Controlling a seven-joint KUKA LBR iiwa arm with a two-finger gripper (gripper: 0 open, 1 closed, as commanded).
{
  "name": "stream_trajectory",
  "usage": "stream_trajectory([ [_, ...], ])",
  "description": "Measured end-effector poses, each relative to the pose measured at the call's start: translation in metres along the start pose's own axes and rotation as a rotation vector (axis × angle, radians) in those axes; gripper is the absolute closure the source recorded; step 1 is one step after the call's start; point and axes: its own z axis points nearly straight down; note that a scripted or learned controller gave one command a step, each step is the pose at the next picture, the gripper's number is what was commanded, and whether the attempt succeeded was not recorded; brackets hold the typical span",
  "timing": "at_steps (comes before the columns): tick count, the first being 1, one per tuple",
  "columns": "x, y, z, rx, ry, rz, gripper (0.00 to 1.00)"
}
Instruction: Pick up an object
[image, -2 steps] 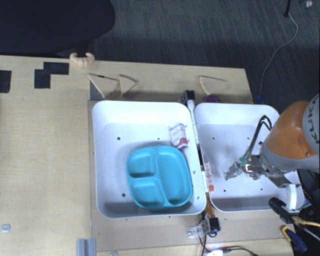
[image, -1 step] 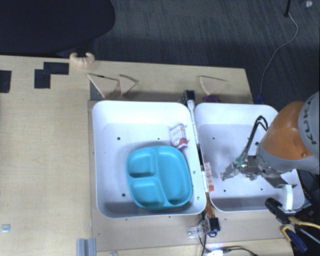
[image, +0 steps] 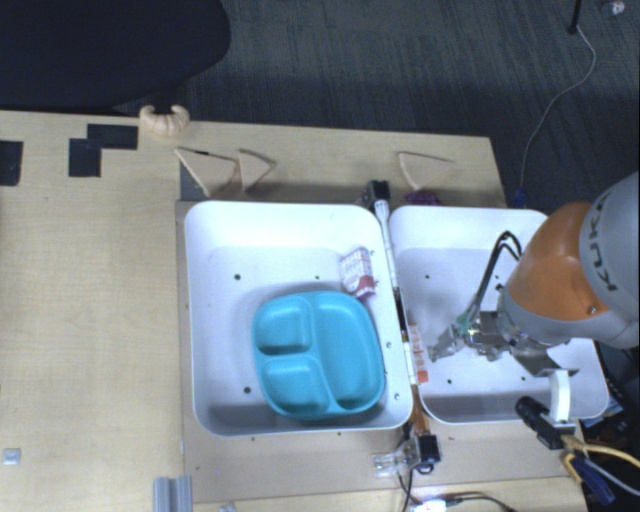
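Observation:
A light blue divided plate (image: 318, 352) lies in the left bin (image: 215, 300), toward its front. A small red and white packet (image: 357, 271) rests just behind the plate, near the bin's right wall. My gripper (image: 452, 340) is low inside the right bin (image: 440, 262), near its left side, below the orange band of the arm (image: 556, 280). I make out no object between its fingers from this angle.
A black and white divider strip (image: 392, 280) runs between the two bins. Cables and connectors (image: 420, 455) lie at the bench's front edge. Wooden brackets (image: 225, 165) stand behind the bins.

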Motion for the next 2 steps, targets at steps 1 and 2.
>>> stream_trajectory([
  [1,0.0,0.001,0.017,-0.005,-0.002,0.003,0.0],
  [2,0.001,0.004,0.006,-0.012,-0.003,0.001,1.0],
])
